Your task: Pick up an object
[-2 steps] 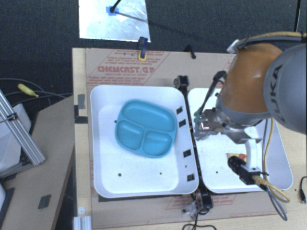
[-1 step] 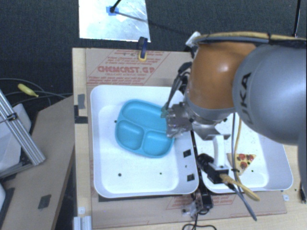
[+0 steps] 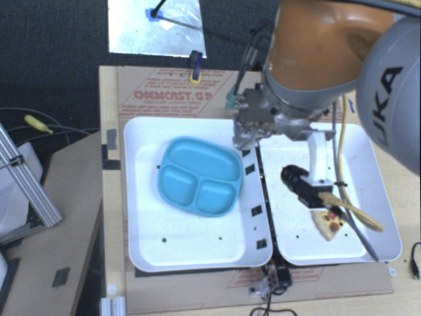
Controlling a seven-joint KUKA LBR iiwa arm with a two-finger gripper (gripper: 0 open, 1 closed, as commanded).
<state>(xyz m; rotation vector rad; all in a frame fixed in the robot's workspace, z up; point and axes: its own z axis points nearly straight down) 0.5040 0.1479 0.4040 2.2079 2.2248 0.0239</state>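
Jaws: open or closed cannot be told from this angle. The gripper [image 3: 245,139] reads as a grey metal cluster seen from above, with its lower end in shadow. Gripper hangs over the shared rim between the two bins, toward their far end, just beside the far right corner of the blue plate [image 3: 199,175]. Blue plate: three compartments and rounded corners, lying flat and slightly turned in the left bin [image 3: 148,242], in its middle to far part. Right bin [image 3: 296,245] holds a small tan wedge [image 3: 327,222] with red and dark spots, lying flat toward the near right, well apart from the gripper. Arm [image 3: 316,38]: broad orange band at the top of the view. Grey casing [image 3: 395,91] to its right carries black letters, of which "UKA" can be read, running up the curve. Brown board [image 3: 164,91] under both bins has red print reading "CHEMCAST GP", repeated fainter around it, with smaller red lines too fine to read. More red print shows on the board's near edge, not legible. Row of small black tabs [image 3: 256,210] sits along the divider between the bins. At the board's far edge is a yellow-and-blue clip [image 3: 195,68]. Beyond it a silver sheet [image 3: 154,18] lies on dark ground.
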